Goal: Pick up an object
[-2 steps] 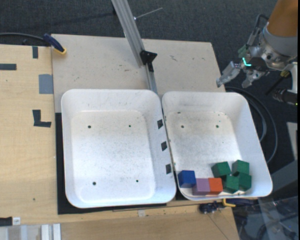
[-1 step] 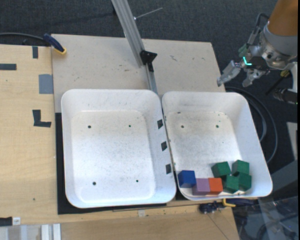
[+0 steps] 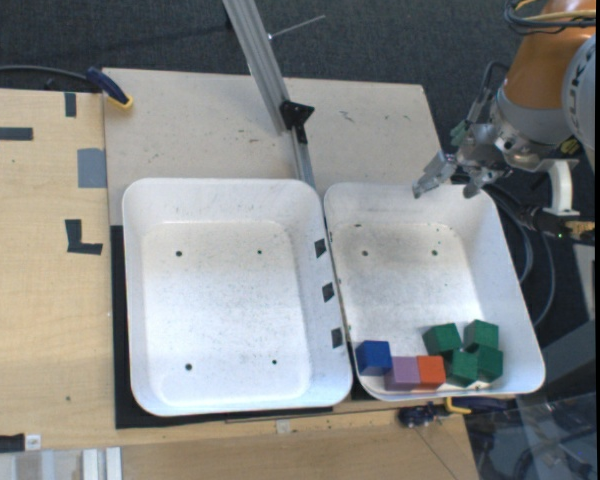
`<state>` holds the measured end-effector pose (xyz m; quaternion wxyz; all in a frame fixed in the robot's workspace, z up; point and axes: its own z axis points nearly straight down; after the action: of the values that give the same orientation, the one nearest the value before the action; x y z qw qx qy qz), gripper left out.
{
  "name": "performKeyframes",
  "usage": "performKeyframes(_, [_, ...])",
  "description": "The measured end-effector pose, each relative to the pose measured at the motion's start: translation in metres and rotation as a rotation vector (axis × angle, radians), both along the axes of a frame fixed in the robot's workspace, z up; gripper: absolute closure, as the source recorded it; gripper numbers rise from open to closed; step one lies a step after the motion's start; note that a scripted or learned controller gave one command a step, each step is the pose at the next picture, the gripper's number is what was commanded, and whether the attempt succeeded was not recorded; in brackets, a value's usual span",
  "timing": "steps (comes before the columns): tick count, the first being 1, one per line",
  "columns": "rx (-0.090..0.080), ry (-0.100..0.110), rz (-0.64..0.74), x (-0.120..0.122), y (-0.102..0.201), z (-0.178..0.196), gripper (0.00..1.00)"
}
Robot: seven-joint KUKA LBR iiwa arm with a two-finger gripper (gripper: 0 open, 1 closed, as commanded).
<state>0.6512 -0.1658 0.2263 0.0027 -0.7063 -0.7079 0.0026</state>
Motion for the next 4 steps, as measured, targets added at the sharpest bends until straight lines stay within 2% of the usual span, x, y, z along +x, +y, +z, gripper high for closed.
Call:
performKeyframes(1, [-0.001, -0.006, 0.0, 0.006, -0.003, -0.058, 0.0])
performKeyframes(2, [-0.001, -0.002, -0.001, -0.001, -0.003, -0.103, 0.0])
performKeyframes(3, [-0.001, -0.006, 0.001, 0.001, -0.002, -0.09, 1.0])
performKeyframes(4, [-0.001, -0.012, 0.0, 0.008, -0.007, -0.044, 1.0])
